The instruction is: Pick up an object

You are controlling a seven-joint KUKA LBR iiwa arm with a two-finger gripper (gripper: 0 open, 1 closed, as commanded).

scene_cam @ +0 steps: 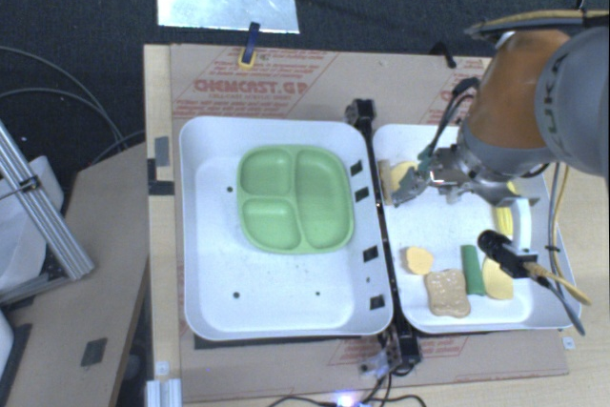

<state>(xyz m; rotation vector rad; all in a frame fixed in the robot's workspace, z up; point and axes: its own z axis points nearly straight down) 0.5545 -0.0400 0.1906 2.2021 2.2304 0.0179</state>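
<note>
Hovering over the right bin (543,315), the gripper (408,189) sits just beside a yellow piece (396,174); honestly can't tell its grip state.

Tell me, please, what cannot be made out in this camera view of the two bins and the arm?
- Gripper: small and dark under the arm; whether it is open or shut cannot be told.
- Yellow item beside the gripper: partly covered by it, shape unclear.
- Right bin: its far right part is hidden by the arm.
- Yellow piece: partly hidden by the arm.
</note>
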